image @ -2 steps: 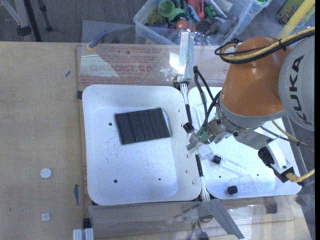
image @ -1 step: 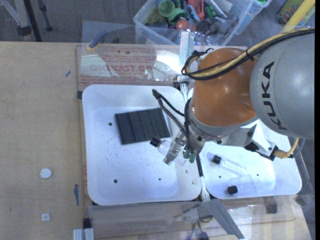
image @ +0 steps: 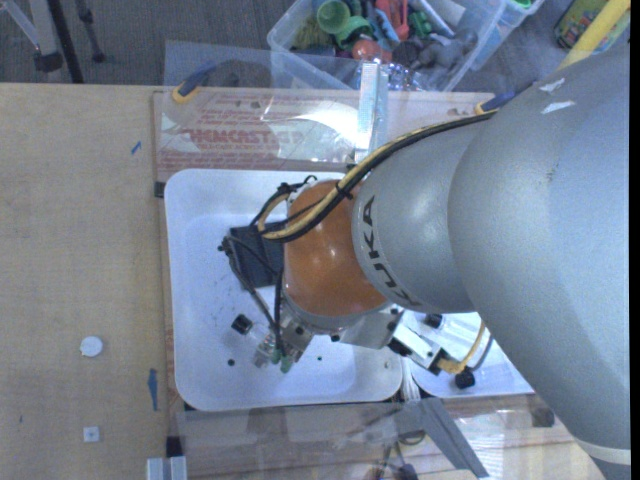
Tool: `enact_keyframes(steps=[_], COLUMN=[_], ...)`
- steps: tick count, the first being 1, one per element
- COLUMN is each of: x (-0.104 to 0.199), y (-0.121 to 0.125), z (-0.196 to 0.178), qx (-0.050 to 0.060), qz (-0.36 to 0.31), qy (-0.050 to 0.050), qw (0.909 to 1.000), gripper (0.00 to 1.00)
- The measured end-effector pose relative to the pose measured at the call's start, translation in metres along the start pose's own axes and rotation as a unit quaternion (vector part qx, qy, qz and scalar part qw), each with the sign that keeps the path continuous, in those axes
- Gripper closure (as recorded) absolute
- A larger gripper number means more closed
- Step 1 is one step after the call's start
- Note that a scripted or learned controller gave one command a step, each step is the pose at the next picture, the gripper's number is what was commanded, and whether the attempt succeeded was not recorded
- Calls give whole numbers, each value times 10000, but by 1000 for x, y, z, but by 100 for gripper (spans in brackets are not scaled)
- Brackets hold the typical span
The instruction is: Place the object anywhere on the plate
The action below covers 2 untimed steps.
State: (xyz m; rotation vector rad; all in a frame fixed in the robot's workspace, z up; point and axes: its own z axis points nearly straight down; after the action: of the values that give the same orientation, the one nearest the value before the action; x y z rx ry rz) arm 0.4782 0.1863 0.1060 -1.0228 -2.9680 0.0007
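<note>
Most of the left bin (image: 190, 268) is blocked from you by the arm (image: 480, 208); the gripper (image: 275, 353) hangs low inside, its state unreadable, plate and object hidden.

Pale wooden surface (image: 70, 228) fills the left side, marked with small blue tape pieces (image: 152, 388) and a white round disc (image: 91, 346). Beyond it, grey carpeted floor (image: 150, 8) carries a clear plastic storage tub (image: 390, 28) of coloured items, possibly toys.
</note>
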Motion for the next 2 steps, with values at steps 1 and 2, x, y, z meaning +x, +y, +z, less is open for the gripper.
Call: enact_keyframes(steps=[1,2], x=[-25,16], y=[-25,35], z=[15,14], qx=[-67,-85], qz=[-2150,-1765], qy=[-35,-98], qw=[9766,9842], gripper=[100,100])
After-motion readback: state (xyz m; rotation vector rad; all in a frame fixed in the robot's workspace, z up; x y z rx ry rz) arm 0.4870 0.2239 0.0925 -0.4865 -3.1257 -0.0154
